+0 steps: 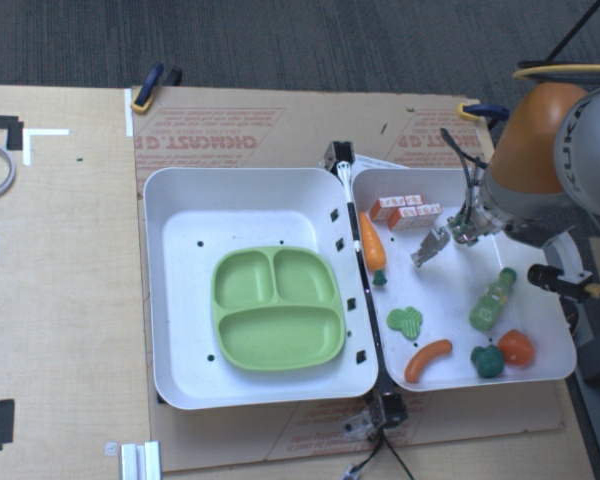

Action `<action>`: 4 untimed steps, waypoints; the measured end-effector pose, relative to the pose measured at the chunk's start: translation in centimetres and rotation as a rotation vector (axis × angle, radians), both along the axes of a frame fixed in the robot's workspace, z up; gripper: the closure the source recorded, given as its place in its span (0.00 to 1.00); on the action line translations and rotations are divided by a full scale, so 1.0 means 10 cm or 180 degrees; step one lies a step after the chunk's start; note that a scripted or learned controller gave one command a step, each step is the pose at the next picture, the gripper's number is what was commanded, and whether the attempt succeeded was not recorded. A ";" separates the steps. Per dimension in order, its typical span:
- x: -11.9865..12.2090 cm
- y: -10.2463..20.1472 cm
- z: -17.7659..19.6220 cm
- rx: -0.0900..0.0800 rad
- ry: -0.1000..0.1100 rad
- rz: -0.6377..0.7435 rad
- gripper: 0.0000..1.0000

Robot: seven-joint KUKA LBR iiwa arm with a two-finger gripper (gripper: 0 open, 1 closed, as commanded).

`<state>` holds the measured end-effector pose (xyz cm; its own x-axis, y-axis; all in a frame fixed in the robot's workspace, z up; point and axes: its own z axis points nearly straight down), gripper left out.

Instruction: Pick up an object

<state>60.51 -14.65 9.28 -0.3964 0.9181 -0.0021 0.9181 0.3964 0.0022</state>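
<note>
Orange plastic carrot point(372, 244) looks light, rigid, slick; 1 mid-body pinch suits it; gripper point(430, 249) hovers nearby, seemingly holding nothing, spread unclear.

**Grey KUKA arm with an orange band and a slim metal gripper**

The arm point(580, 158) has rounded, smooth housings in light grey, with a broad glossy orange band point(530, 138) wrapping the segment above the wrist. Below the band the wrist section turns darker grey. Thin black cables point(470, 173) loop down along the wrist toward the tool. The gripper point(432, 246) is small, silvery grey metal, narrow and angular. A yellow cable point(560, 69) and a black one run across above the orange band.
</note>
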 end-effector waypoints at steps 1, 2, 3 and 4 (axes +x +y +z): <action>0.48 0.48 0.00 0.0002 0.0006 -0.0352 0.00; 0.48 0.48 0.00 0.0001 0.0005 -0.0351 0.00; 0.48 0.48 0.00 0.0001 0.0005 -0.0351 0.00; 0.41 0.96 0.99 0.0001 0.0005 -0.1247 0.00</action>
